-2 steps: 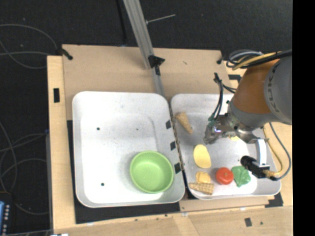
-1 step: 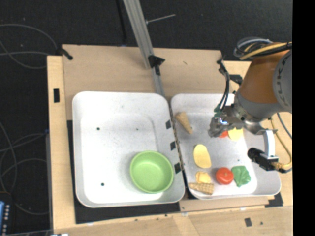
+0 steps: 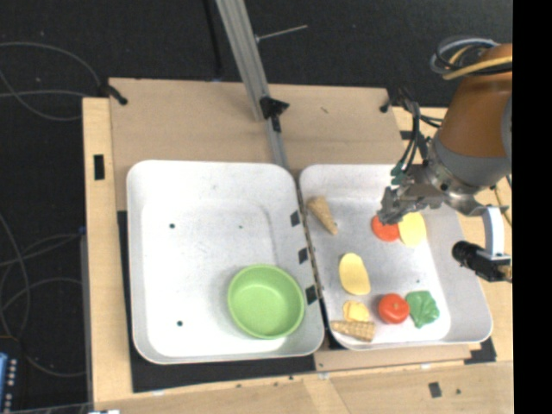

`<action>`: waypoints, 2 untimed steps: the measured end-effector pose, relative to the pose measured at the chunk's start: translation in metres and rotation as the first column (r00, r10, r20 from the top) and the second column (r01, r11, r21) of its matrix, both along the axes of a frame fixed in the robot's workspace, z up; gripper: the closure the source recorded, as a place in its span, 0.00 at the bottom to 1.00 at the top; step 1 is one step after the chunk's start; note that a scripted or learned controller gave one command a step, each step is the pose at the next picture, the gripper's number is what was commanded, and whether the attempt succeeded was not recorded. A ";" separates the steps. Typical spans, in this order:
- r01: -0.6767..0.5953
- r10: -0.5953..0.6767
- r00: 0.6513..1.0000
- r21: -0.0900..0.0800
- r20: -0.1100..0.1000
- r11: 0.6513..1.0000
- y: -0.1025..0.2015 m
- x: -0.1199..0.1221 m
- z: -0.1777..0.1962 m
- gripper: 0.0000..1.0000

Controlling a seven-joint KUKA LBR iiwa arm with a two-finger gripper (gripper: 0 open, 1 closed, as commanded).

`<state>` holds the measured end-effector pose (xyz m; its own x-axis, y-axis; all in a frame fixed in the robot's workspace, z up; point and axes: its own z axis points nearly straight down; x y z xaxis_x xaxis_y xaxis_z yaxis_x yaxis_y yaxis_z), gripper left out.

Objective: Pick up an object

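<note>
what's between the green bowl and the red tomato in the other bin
In the camera view, the bins' touching walls and small yellow pieces lie between green bowl and tomato.

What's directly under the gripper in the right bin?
A round orange-red toy sits under the gripper, beside a pale yellow piece. The gripper covers the red toy's upper part, so contact is unclear.

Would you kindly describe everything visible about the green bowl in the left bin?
The round light-green bowl, seemingly smooth plastic, stands upright with its mouth facing up and nothing visible inside. It rests on the floor of the left shallow white bin, in the near right corner, close to the wall facing the other bin. Nothing else touches it.
</note>
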<state>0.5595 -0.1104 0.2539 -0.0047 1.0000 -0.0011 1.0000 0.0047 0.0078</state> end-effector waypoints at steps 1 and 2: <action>-0.003 0.003 1.000 0.001 -0.005 1.000 0.051 0.006 -0.001 1.00; -0.001 0.001 1.000 0.001 -0.008 1.000 0.100 -0.007 -0.014 1.00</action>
<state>0.5525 -0.0100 0.2398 -0.0060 1.0000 0.0001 1.0000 0.0060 -0.0002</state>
